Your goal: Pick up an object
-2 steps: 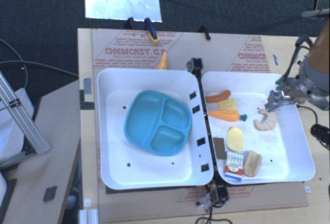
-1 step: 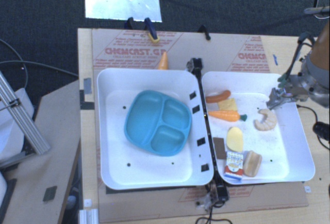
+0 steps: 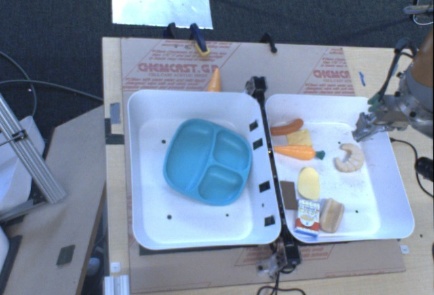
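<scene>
Gripper [image 3: 361, 128] hangs at the right bin's [image 3: 400, 215] far right edge, and I cannot tell its state. Nothing lifted yet: croissant [image 3: 349, 157] lies just beside it, the pick still to come.

Red print reading "CHEMCAST GP" stands on the brown board [image 3: 178, 64] under the bins, up and left of the gripper [image 3: 361, 129]. The print repeats nearer the gripper, too small to read.

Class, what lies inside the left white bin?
The left bin holds a blue divided tray with nothing visible in its three compartments. The bin floor under the tray is covered and cannot be seen.
</scene>
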